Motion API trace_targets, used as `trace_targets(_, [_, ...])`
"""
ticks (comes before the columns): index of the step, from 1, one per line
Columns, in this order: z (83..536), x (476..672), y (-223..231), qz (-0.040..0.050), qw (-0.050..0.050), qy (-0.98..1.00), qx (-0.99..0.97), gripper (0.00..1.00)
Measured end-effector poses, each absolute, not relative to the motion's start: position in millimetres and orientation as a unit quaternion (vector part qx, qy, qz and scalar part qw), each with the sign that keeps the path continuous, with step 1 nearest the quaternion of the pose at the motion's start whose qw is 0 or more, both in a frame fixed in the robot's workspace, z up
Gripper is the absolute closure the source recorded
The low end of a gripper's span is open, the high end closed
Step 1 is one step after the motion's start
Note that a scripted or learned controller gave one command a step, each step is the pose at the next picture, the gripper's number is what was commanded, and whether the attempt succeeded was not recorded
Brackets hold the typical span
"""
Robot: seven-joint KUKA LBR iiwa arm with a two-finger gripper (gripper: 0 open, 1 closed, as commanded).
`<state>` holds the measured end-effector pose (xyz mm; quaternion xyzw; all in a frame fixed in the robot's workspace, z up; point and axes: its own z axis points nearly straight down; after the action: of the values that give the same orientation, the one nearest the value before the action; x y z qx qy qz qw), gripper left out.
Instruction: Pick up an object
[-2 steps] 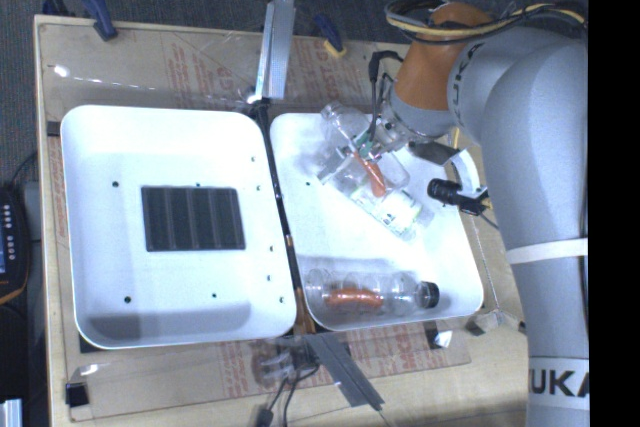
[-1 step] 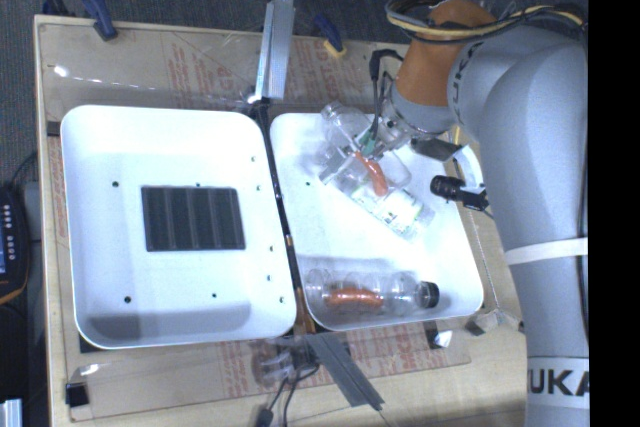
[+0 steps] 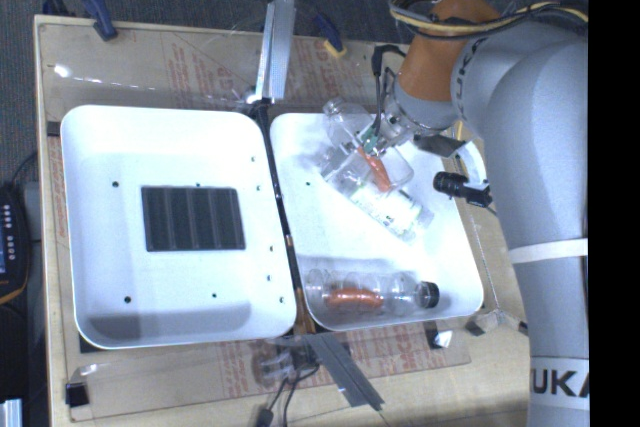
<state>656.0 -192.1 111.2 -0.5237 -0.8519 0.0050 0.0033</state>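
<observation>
The gripper is over the right bin, at a clear bottle. Jaw state cannot be determined. No object lifted yet.

White capital letters reading "UKA" are being shown on the grey arm, at about five o'clock in the camera view; the word is being cut off at its left by the arm's edge. Faint red printing is being seen on the bench board around the two bins, at about six and twelve o'clock, but it is too blurred to be read. No other text is being made out.
</observation>
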Motion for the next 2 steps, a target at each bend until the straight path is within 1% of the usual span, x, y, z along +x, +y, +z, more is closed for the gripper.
trace_targets(1, [203, 657.3, -119, 0.0002, 0.0, -0.864, -0.504, 1.0])
trace_targets(2, [160, 640.4, -109, 0.0009, 0.002, -0.887, -0.462, 1.0])
